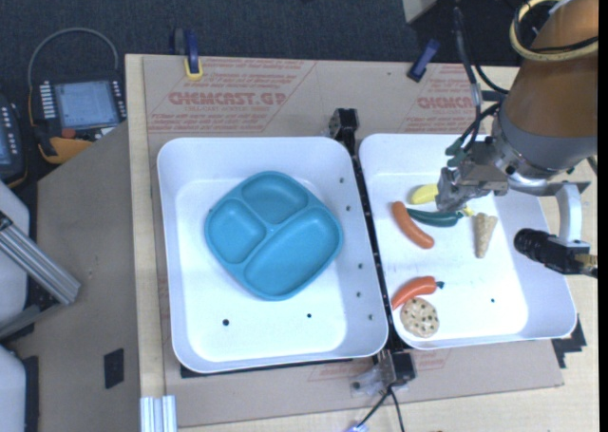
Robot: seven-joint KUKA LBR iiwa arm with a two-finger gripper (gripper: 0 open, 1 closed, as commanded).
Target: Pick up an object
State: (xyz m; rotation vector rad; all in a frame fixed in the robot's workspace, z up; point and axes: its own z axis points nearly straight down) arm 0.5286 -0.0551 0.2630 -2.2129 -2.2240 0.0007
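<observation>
The right bin (532, 321) holds several toy foods. An orange-red sausage (412, 225) lies at its left. A yellow piece (423, 195) and a dark teal curved piece (435, 217) sit just beside it. A beige cone (484, 234) lies to their right. A red pepper (415, 290) and a speckled cookie (419, 317) rest near the front edge. My gripper (454, 196) hangs low over the teal and yellow pieces, partly covering them. Whether it touches either one is not visible.
The left bin (190, 326) carries a blue divided plate (274, 234). A black divider (366, 231) runs between the bins. The arm's grey body and a black fitting (554, 250) overhang the right bin's far right side. A tablet (85, 103) sits off the bench at left.
</observation>
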